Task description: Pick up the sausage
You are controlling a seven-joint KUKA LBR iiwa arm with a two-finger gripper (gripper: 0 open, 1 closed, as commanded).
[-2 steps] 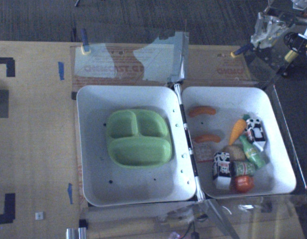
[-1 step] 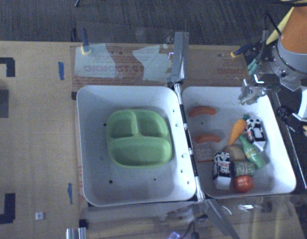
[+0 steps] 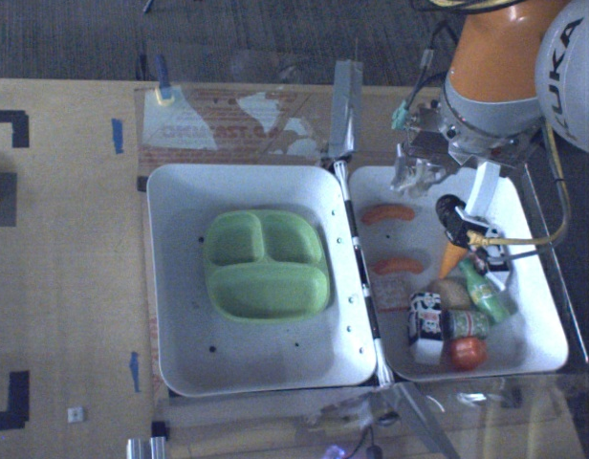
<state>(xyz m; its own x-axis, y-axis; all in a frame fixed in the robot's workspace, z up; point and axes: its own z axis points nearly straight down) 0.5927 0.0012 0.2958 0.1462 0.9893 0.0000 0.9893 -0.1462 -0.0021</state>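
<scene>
The sausage (image 3: 387, 214) lies just below the gripper (image 3: 415, 176).

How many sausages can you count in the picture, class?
2. One sausage lies near the right bin's far-left corner, below the gripper; the other sausage lies just nearer the camera. The food pile could hide more.

two sausages (image 3: 387, 214), two white bins (image 3: 180, 352), one green tray (image 3: 267, 265)

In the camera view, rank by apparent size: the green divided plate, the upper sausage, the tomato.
1. green divided plate, by far the largest.
2. upper sausage.
3. tomato, shorter than the sausage but rounder, so these two are close.
</scene>
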